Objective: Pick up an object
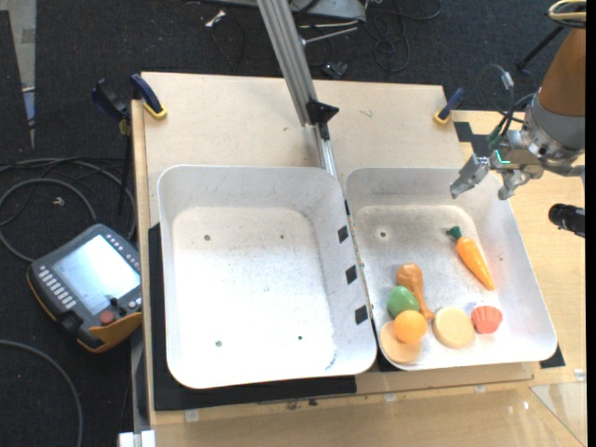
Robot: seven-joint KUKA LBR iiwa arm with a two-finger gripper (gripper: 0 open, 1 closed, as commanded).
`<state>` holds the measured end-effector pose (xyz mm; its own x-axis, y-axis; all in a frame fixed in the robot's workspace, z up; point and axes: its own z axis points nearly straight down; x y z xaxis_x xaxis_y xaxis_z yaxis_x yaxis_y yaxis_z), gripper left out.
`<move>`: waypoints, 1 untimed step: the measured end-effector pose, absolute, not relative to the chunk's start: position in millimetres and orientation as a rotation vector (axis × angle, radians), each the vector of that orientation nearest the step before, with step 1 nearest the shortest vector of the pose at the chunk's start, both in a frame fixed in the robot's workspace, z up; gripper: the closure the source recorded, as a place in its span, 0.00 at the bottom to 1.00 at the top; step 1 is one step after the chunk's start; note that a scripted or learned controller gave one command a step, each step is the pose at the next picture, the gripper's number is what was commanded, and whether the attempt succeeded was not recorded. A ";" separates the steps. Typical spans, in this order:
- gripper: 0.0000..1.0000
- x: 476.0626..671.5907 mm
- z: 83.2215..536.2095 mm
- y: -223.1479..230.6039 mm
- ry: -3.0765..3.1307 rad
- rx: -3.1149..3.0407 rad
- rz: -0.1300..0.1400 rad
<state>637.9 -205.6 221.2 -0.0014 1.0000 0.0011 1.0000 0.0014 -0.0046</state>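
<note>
Several toys crowd the right bin's (pixel 521 250) near edge: an orange ball (pixel 410 326), a pale disc (pixel 453 327), something pinkish-red (pixel 486 318). Farther back lies the carrot (pixel 473 259). Beyond, the gripper (pixel 487 181) hovers spread and empty, seemingly approaching; it must descend first.

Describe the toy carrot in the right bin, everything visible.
The carrot is a small orange toy, plastic by its look, with a dark green stub at its upper-left end. It lies flat on the floor of the right bin, tapering toward the lower right. Nothing touches it; the gripper hangs above the bin's rear rim.
</note>
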 end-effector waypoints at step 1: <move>0.00 638.9 224.5 -205.3 -2.226 -2.218 0.001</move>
